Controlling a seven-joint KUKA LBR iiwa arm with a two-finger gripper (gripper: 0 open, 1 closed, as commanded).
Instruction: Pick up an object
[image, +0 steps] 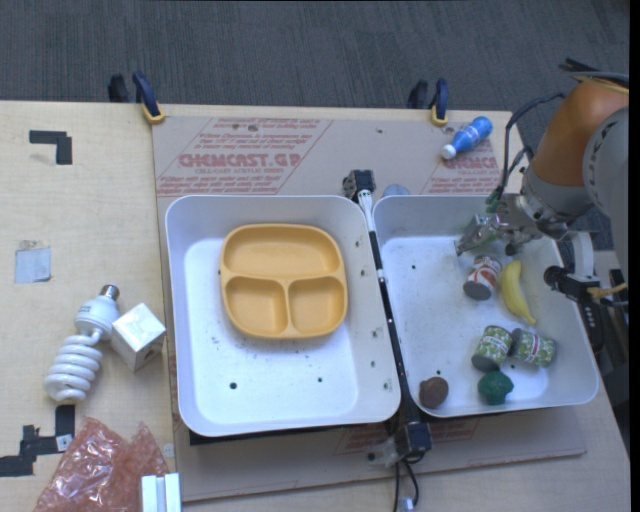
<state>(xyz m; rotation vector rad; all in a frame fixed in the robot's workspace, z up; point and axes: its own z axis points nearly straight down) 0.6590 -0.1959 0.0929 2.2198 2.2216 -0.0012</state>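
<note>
The arm comes in over the right bin (560, 395) from its far right corner, and the end effector (492, 237) hangs low near the bin's far wall, just above a small red-and-white can (482, 277) lying on its side. From here I cannot tell whether it is open or closed; the metal parts blur together and nothing shows between them. My guess is the can is what it is going for, since it sits almost directly under the tool.

The pickable things are all crowded along the right bin's right side and near edge. A banana (516, 290) lies just beside the can, close enough that it could get nudged or caught in a grab. Nearer the front, two green-labelled cans (514, 346) lie touching each other, with a green lump (494, 386) just beside them and a brown ball (433, 391) by the near left corner.

The left bin (200, 390) carries a yellow divided plate (284, 279), well apart from the action. Outside the bins, a blue-and-white bottle (467, 137) rests at the far edge of the worktop, and a coiled light bulb (80, 345), a white cube (138, 333) and a crinkled red bag (100, 465) lie off to the left.
</note>
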